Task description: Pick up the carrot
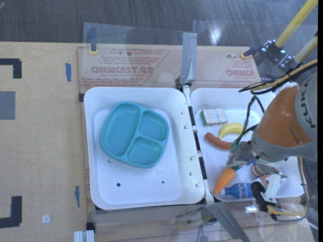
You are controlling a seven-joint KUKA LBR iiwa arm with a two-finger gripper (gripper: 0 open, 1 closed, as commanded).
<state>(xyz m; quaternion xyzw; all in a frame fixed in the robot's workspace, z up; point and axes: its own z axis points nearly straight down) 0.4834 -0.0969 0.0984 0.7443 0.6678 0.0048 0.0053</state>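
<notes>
The orange carrot [224, 181] lies at a slant in the right bin [202, 97], near its front left corner, its thicker end pointing up and right. My gripper [236, 158] hangs just above that upper end, under the grey wrist and the orange band of the arm. The wrist hides the gripper's tip and the spot where it meets the carrot.
Also in the right bin are a red sausage [217, 141], a yellow banana [230, 130], a speckled green-edged block [214, 116] and a blue bottle [240, 190] right next to the carrot. The left bin [96, 185] holds a teal divided plate [135, 134].
</notes>
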